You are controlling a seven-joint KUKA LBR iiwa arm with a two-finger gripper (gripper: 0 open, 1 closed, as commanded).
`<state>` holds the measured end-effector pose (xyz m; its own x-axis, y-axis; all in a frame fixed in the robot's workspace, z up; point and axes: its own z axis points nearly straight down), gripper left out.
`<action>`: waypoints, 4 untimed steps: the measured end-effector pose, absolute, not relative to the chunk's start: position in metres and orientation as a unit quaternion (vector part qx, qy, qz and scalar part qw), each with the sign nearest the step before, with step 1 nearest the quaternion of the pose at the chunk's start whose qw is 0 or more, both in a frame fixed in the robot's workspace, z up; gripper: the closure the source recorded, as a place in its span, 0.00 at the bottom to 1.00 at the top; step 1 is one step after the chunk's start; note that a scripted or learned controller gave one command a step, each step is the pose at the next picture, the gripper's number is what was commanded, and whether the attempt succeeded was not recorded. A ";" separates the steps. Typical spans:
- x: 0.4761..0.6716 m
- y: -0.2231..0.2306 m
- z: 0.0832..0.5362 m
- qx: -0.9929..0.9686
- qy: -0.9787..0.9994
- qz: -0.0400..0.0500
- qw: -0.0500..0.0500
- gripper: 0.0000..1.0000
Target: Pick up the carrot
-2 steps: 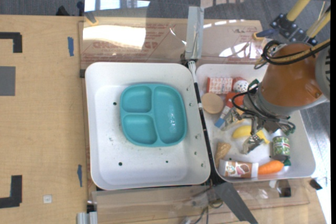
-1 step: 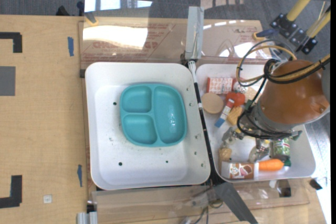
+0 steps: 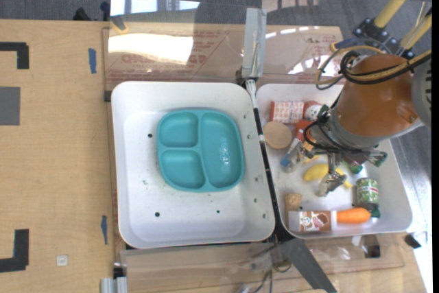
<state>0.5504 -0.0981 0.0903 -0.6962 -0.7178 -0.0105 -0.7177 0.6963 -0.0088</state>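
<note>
In the camera view the carrot (image 3: pixel 354 216) lies at the near edge of the right bin (image 3: pixel 401 199), just near and right of the gripper (image 3: pixel 334 180), which hangs over a banana (image 3: pixel 314 172); whether it grips anything I cannot tell.

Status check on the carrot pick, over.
Gripper low in right bin, over yellow item. Carrot lies free near front wall, not grasped. Green can close behind carrot.
</note>
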 end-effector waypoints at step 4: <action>0.582 -0.093 0.102 -0.662 0.749 -0.003 0.011 1.00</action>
<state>0.5825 -0.0934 0.1024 -0.1227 -0.9924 -0.0123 -0.9922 0.1230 -0.0187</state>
